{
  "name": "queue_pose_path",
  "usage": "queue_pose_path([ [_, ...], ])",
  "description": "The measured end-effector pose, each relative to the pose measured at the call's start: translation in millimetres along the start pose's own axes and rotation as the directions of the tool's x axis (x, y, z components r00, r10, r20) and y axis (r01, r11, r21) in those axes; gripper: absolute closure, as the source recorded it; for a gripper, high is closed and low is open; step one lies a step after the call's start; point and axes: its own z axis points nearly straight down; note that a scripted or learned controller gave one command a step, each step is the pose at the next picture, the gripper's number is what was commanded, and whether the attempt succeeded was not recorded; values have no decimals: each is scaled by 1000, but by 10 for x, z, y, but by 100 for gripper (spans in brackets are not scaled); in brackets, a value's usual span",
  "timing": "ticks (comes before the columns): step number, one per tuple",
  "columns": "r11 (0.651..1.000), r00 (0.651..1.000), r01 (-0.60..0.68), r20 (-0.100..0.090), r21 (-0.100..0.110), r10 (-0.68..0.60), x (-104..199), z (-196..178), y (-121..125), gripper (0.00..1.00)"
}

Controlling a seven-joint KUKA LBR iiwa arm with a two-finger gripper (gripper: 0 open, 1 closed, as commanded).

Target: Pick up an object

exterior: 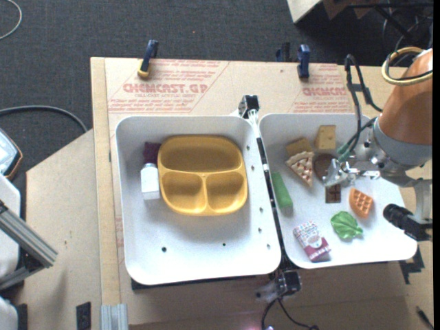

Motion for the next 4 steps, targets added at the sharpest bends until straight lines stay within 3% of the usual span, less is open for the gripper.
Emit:
queue_pose_path([
  [1,1000,1000,0,0,1,0,-1,-220,14,100],
  [2,1000,1000,4,-1,1,-4,280,-309,426,100],
  [3,1000,1000,2,-1,2,-2,481,-131,843,100],
  [4,1000,1000,1,-1,2,-1,524,-178,996,100],
])
